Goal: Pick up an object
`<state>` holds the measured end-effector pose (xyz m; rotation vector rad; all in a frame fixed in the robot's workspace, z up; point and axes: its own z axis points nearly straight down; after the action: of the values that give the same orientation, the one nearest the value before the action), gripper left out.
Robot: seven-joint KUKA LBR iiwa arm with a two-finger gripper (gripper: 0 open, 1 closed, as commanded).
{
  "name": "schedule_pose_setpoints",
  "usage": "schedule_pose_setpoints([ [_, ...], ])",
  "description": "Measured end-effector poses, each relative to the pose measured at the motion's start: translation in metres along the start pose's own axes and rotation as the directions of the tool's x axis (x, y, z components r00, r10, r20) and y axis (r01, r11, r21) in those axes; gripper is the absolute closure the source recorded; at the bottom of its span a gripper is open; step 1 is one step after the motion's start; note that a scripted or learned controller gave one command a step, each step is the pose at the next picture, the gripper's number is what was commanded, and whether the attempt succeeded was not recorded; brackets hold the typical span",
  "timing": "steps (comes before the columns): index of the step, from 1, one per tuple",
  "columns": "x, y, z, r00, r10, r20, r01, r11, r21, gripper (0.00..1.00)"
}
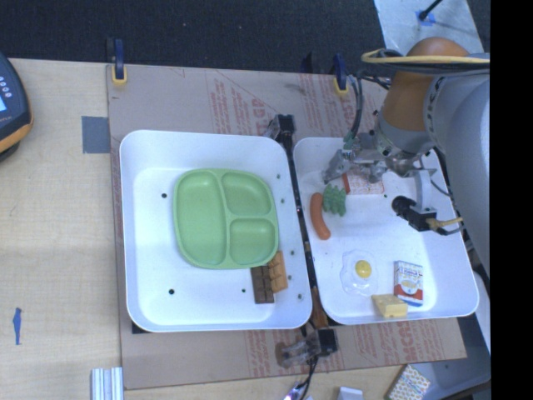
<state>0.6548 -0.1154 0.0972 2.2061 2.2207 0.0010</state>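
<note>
The gripper (343,172) was seen low in the right bin (456,265), just above a leafy green toy (335,200) lying beside a smooth orange sausage (320,216). Whether its fingers were parted could not be told. A closure there might well have caught both pieces, or slipped off the soft, ruffled leaf. A glossy fried egg (361,271) lay nearer the front.

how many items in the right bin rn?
5: hot dog and broccoli at left, fried egg centre, carton and cheese near the front. The arm may hide more.
</note>
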Motion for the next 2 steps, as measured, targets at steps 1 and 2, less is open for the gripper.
schedule_pose_setpoints([
  [1, 0.0065, 0.0039, -0.0003, 1.000, 0.003, 0.001, -0.003, 1.000, 0.001, 0.00],
  [2, 0.0042, 0.0043, 0.0000, 1.000, 0.004, -0.004, -0.004, 1.000, 0.001, 0.00],
])
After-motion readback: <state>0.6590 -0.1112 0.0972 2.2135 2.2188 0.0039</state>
